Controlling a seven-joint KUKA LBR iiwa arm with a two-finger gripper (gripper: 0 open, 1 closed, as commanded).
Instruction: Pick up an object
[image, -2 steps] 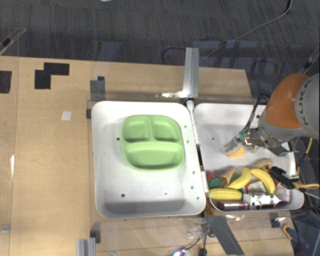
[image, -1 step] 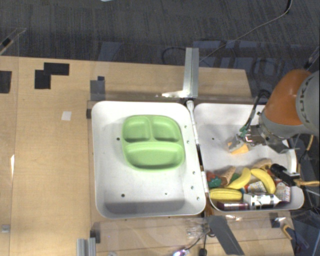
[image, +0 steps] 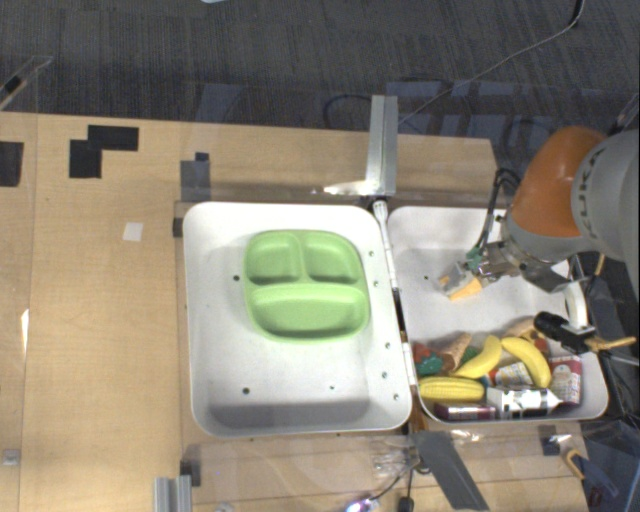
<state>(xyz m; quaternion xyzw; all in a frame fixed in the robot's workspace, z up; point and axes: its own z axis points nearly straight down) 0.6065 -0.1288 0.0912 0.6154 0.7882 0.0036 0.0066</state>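
My gripper (image: 470, 272) hangs over the middle of the right bin (image: 425, 240), reaching in from the right below the orange wrist band. A small yellow-orange wedge (image: 462, 291) lies right at the gripper's tip, apart from the other objects. Whether the wedge is held or rests on the bin floor I cannot tell. A heap of objects fills the near end of the right bin: two yellow bananas (image: 528, 358), another yellow piece (image: 450, 388), a tan cone (image: 456, 348) and a white bottle with a black cap (image: 520, 402).
The left bin (image: 215, 330) holds a green divided plate (image: 304, 282) toward its far side. A metal divider rail (image: 390, 280) runs between the two bins. Small red and green pieces (image: 430, 355) lie beside the cone.
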